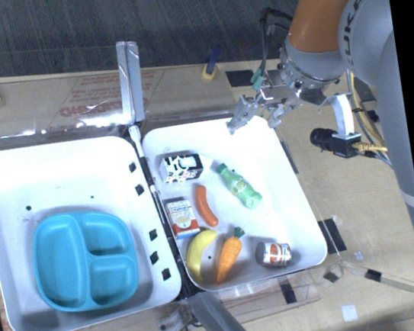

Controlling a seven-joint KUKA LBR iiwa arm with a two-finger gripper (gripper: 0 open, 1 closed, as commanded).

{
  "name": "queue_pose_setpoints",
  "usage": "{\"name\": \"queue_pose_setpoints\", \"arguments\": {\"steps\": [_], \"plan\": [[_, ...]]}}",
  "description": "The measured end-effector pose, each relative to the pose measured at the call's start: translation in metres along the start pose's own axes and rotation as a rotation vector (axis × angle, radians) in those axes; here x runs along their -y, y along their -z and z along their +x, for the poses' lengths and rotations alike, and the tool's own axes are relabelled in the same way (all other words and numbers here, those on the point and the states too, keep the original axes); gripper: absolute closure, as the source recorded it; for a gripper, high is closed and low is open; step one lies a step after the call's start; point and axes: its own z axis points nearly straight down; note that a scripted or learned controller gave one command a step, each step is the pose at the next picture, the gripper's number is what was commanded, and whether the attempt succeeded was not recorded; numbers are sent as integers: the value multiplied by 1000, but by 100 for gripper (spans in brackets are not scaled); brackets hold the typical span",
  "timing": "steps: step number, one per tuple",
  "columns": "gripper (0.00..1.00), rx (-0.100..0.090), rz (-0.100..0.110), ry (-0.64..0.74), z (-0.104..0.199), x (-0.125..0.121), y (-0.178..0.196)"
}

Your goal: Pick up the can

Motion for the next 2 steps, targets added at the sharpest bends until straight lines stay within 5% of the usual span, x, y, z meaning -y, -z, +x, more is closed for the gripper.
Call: {"name": "queue_pose_setpoints", "arguments": {"steps": [1, 2], "plan": [[0, -1, -1, 337, -47, 18, -149], [0, -2, 0, 202, -46, 147, -185]]}}
